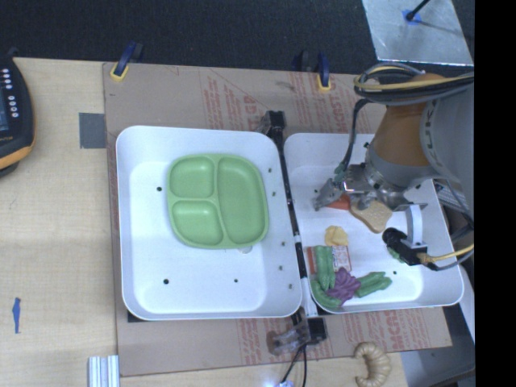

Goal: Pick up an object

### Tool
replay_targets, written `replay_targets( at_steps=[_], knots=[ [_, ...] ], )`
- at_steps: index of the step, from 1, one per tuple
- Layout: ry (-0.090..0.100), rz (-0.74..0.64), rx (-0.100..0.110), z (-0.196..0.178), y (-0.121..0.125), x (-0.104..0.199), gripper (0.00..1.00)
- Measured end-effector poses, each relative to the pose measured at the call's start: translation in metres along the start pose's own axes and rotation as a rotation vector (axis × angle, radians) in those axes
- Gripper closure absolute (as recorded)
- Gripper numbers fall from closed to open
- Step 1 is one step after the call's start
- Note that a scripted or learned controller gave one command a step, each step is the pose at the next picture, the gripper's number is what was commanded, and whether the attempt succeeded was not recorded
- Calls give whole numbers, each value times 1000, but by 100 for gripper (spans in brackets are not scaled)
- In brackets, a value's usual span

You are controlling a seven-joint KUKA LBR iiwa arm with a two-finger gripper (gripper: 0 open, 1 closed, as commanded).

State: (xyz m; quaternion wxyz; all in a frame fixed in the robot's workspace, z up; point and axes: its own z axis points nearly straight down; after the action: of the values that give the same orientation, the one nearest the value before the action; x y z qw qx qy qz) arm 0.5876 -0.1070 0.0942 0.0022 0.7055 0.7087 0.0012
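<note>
Gripper [339,190] hangs over the right bin [310,156] beside the toast slice [372,214]; finger spread unclear, so centre before closing.

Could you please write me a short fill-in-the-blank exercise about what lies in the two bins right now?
1. The green divided plate lies in the ____ bin of the camera view.
2. The plate has ____ compartments.
3. The purple item lies in the ____ bin, among green pieces.
4. The gripper is above the ____ bin.

Missing words: left; three; right; right
</note>
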Motion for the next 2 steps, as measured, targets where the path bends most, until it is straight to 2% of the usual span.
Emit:
replay_targets(
  at_steps=[1,2],
  knots=[
    [-2,0,1,0,-43,10,0],
    [-1,-1,0,0,-73,13,0]
  ],
)
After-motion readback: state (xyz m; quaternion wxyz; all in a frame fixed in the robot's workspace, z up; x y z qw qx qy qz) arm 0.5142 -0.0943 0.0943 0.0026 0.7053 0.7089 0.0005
